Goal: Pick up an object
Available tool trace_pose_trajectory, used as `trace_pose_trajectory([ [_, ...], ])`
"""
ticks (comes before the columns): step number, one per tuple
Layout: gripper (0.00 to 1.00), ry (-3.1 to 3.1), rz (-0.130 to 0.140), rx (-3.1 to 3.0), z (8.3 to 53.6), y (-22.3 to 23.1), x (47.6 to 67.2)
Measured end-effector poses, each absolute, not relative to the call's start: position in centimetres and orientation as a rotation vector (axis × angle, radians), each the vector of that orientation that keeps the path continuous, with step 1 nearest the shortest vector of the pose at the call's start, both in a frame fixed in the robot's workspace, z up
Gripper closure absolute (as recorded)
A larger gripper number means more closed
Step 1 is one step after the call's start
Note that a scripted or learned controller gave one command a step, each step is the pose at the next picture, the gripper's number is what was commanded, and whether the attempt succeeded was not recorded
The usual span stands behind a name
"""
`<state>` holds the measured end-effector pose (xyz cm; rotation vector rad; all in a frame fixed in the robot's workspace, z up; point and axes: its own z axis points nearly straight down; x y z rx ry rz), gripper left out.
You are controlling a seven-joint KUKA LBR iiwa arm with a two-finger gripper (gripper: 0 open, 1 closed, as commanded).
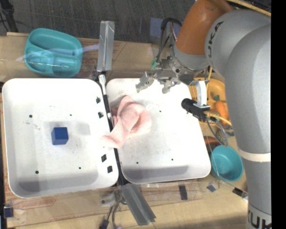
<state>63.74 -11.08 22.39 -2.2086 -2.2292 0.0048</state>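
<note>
pink cloth (129,120) lies crumpled in the right bin (181,151), by its left wall. it is soft and wrinkly, and its long way runs from the top right down to the bottom left, where a thin end pokes at the wall. gripper (153,82) hangs over the bin's top edge, its two metal fingers apart, holding nothing. small blue block (60,135), hard and square, sits in the left bin (19,166).

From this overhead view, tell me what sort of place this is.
Most likely a robotics lab's grasping test bench: two shallow white plastic bins side by side, a grey KUKA arm with an orange band reaching in, and odd test items, a small blue cube and a crumpled pink cloth.
</note>
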Motion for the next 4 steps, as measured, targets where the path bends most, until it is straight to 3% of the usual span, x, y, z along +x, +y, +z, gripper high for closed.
trace_pose_trajectory([
  [1,0.00,-2.308,0.006,-2.126,11.8,-12.9,62.5],
  [2,0.00,-2.374,-0.001,-2.059,9.3,-13.5,60.0],
  [3,0.00,-2.424,-0.002,-2.000,9.3,-10.3,62.5],
  [4,1.00,-2.428,0.000,-1.996,10.4,-10.3,62.6],
])
